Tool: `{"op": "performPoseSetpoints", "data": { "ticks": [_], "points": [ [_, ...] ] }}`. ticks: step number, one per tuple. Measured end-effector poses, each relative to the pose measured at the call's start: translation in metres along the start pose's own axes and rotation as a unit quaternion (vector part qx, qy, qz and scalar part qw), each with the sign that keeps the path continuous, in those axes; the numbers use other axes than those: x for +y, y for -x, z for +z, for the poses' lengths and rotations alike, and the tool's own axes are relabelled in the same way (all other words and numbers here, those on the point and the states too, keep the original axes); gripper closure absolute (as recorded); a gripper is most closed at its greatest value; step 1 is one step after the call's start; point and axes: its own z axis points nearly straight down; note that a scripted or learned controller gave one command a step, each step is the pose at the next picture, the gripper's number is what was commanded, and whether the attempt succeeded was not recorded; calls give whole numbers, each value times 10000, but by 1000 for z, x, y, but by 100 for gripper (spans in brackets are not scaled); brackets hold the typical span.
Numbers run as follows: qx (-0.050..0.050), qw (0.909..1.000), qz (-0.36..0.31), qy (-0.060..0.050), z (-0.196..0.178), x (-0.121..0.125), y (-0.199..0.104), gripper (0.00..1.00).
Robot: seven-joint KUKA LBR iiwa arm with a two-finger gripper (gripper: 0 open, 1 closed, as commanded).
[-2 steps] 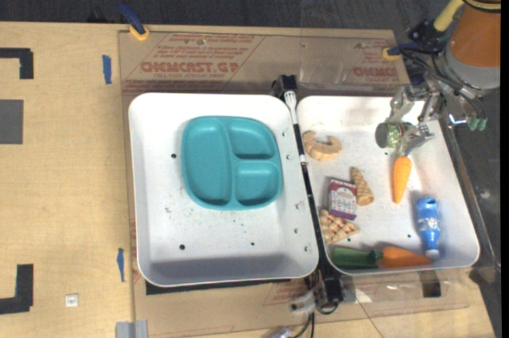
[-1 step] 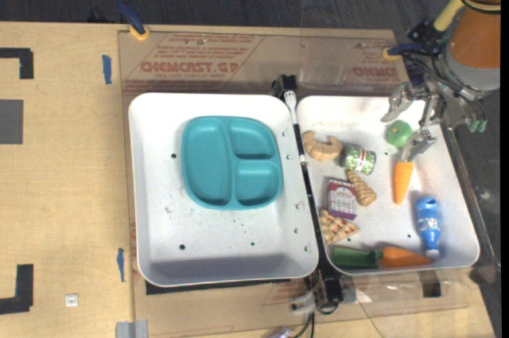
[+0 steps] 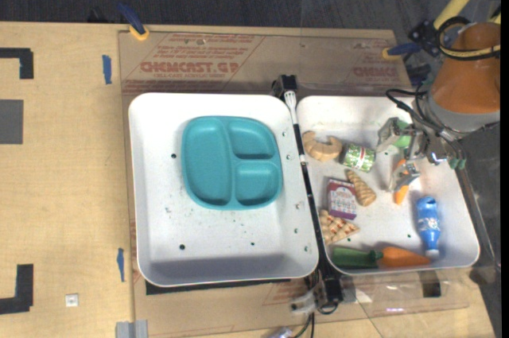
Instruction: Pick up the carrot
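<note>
The carrot (image 3: 400, 255), orange with a green leafy end, lies flat along the front wall of the right bin (image 3: 469, 245). My gripper (image 3: 404, 160) hangs over the upper right part of that bin, below the orange-banded wrist (image 3: 471, 82). It is well behind the carrot, with a small orange piece (image 3: 402, 194) just under its tip. Nothing of the carrot is in the gripper.
In the right bin lie a blue bottle (image 3: 428, 223), a green can (image 3: 359, 158), a beige ring-shaped pastry (image 3: 322, 147), a purple box (image 3: 342, 199), a bread piece (image 3: 363, 188) and a tan snack (image 3: 338, 227). A teal divided plate (image 3: 233, 161) sits in the left bin (image 3: 159, 233).
</note>
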Motion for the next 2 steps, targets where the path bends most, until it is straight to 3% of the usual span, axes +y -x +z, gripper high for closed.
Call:
{"op": "performPoseSetpoints", "data": {
  "ticks": [1,2],
  "points": [
    [27,10000,39,14,9,13,-64,0],
    [-56,10000,37,-9,-5,12,-59,100]
  ]
}}
